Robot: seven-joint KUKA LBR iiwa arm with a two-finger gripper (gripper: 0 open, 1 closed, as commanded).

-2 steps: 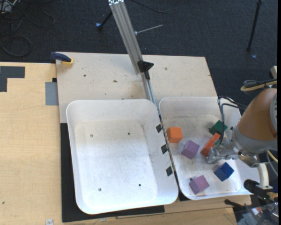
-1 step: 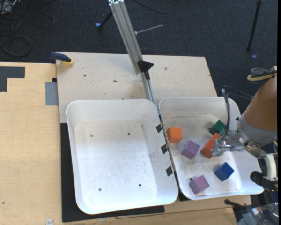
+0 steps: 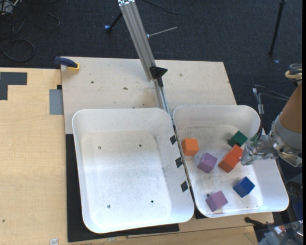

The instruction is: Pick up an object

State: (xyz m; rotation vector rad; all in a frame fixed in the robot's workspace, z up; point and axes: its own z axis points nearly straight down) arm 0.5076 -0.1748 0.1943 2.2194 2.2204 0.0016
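My gripper (image 3: 246, 156), grip state indeterminate, sits at the orange block's (image 3: 230, 159) three o'clock; rigid, light—grasp opposing flat faces.

- Two bins are set side by side on the bench (image 3: 117, 80), the left bin (image 3: 81, 137) touching the right bin (image 3: 275, 198).
- Six blocks are held in the right bin.
- One block (image 3: 190, 146) lies by the left wall, with another (image 3: 207, 162) just right of it.
- A third (image 3: 230, 158) lies near the gripper (image 3: 247, 154), with a fourth (image 3: 238, 138) behind it.
- Two blocks (image 3: 216, 200) (image 3: 244, 186) lie towards the front.
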